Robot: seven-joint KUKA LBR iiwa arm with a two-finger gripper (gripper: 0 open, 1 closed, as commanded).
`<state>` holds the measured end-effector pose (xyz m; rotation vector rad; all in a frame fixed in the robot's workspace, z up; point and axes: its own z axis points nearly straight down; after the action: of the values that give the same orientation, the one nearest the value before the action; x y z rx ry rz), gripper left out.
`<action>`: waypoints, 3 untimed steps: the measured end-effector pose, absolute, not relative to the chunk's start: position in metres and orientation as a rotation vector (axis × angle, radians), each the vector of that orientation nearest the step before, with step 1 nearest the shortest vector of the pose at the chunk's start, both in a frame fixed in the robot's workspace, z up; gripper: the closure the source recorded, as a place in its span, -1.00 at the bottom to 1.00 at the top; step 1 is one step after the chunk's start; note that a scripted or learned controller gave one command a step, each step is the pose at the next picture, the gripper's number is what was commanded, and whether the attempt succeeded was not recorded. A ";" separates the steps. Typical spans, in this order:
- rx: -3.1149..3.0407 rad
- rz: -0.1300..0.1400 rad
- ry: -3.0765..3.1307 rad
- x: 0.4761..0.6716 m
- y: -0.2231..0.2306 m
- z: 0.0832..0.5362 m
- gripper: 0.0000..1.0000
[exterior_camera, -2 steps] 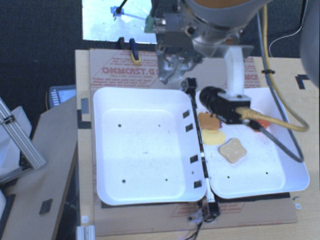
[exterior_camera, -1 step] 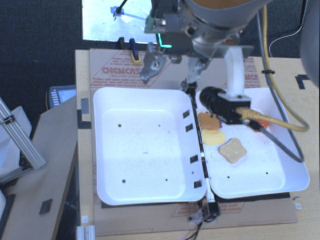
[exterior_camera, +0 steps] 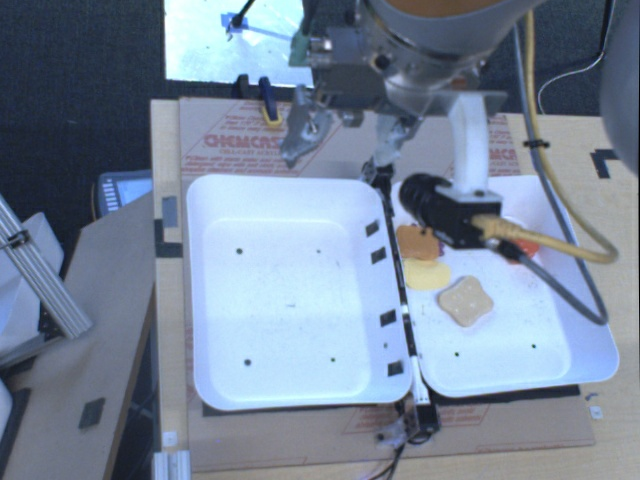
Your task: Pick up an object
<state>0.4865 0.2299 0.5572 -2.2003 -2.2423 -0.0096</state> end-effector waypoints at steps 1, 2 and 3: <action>-2.200 -0.010 -2.242 0.487 0.230 0.557 -1.00; -2.200 -0.010 -2.242 0.487 0.230 0.557 -1.00; -2.200 -0.010 -2.242 0.487 0.230 0.557 -1.00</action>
<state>0.4865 0.2299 0.5572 -2.2003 -2.2423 -0.0097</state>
